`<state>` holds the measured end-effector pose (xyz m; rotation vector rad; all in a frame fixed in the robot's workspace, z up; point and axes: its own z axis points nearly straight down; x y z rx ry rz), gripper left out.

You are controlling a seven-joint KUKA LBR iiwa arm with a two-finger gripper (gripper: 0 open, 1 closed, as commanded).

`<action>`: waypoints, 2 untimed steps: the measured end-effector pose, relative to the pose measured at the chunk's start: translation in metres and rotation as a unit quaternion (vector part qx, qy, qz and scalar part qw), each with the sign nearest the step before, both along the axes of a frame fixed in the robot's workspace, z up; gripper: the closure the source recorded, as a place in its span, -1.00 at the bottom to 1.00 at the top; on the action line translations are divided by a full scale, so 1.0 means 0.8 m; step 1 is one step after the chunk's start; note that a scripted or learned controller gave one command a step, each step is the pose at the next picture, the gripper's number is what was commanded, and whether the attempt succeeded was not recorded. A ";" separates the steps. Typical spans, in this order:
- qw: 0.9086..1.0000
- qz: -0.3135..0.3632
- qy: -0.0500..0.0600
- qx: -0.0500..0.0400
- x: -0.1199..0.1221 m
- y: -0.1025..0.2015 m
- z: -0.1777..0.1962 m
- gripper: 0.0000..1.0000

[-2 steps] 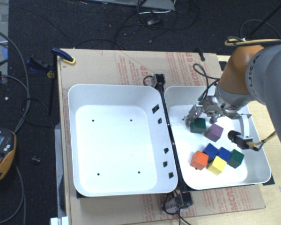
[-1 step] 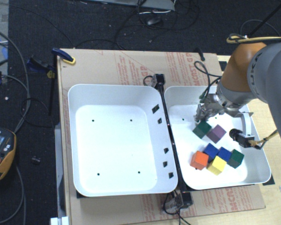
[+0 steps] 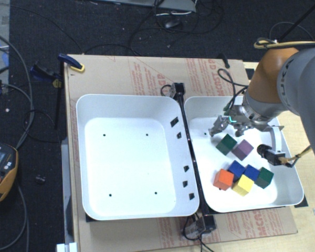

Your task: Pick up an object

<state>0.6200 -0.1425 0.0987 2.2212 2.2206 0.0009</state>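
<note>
Two white bins sit side by side. The right bin (image 3: 291, 193) holds six blocks: a dark green block (image 3: 227, 144) and a purple block (image 3: 243, 149) at its centre, then toward five o'clock a cluster of orange block (image 3: 224, 179), two blue blocks (image 3: 236, 168), a yellow block (image 3: 245, 185) and a second green block (image 3: 264, 177). The left bin (image 3: 94, 109) shows bare white floor. The arm (image 3: 283, 77) comes in from three o'clock, and the gripper (image 3: 227, 125) hangs at twelve o'clock of the dark green block, fingers spread, nothing between them.

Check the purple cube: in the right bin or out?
In. The purple cube lies on the right bin's floor, inside its rim, beside the dark green cube, with the claw above them.
</note>
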 end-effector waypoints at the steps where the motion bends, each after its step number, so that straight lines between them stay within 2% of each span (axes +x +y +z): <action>1: 1.000 -0.001 0.000 0.000 -0.050 -0.046 -0.012 -1.00; 2: 1.000 0.000 0.000 0.000 -0.093 -0.037 -0.011 -1.00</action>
